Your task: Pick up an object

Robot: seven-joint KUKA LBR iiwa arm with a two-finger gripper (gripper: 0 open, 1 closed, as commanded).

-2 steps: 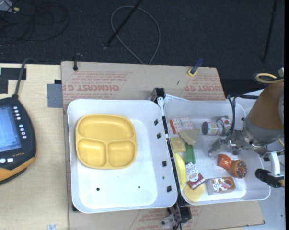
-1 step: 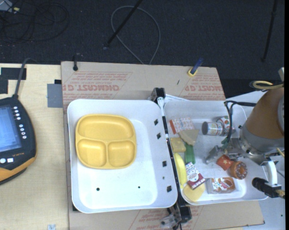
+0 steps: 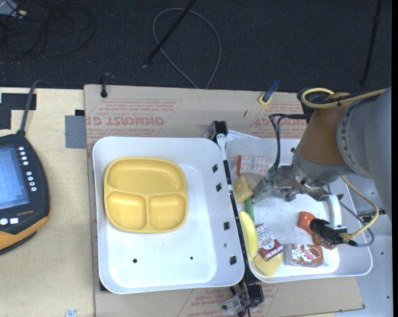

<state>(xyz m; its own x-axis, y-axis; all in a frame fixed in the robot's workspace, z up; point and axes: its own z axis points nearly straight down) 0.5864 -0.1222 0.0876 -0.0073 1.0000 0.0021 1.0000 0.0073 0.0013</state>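
Down at the near edge of the right bin (image 3: pixel 357 269) there's a small red and white packet (image 3: pixel 306 254) lying flat, long side running left to right; the print on it is too small to read. Just left of it sits a yellow lemon-ish lump (image 3: pixel 267 264) with another red and white packet (image 3: pixel 267 238) touching it. A banana (image 3: pixel 247 230) lies along the bin's left wall, long axis pointing away from the camera, with a green thing (image 3: pixel 249 207) at its far end. An orange piece (image 3: pixel 307 220) sits right of those. The arm (image 3: pixel 331 137) comes in from the right and bends down over the bin's middle; gripper (image 3: pixel 278 185) is low near a pale yellow item (image 3: pixel 243 189), can't tell its state. Left of that bin, the other bin (image 3: pixel 113 256) holds a yellow divided plate (image 3: pixel 146 194). The cardboard (image 3: pixel 129 119) behind reads upside down, something like "OKMCOZT".
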